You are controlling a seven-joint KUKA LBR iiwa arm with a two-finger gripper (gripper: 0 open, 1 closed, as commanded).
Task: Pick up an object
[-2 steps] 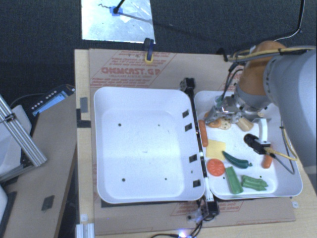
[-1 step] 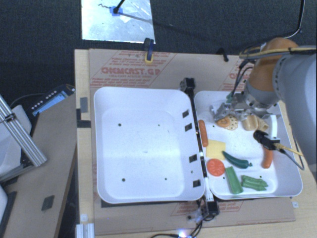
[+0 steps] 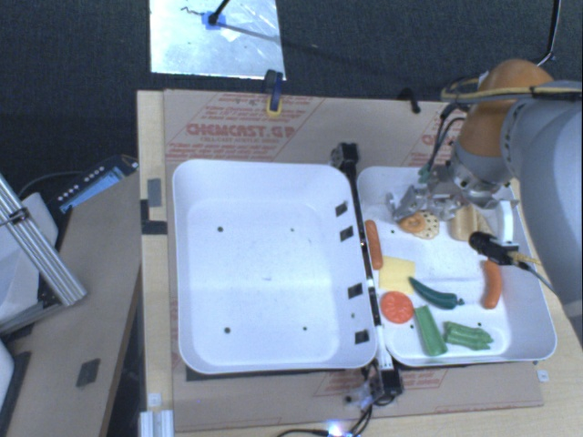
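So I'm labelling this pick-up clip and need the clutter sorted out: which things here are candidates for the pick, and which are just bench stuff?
Job things:
gripper
speckled tan piece right under it
orange sausage
yellow slice
tomato slice
dark green pepper
green stick
green beans
second sausage
right bin

Lying about:
left bin
yellow clamp
foil sheet

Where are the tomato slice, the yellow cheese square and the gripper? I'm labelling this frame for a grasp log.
tomato slice [image 3: 396, 307]: camera view, middle of the red disc.
yellow cheese square [image 3: 397, 273]: camera view, centre of its flat top.
gripper [image 3: 418, 209]: camera view, between its fingertips, above the tan item.
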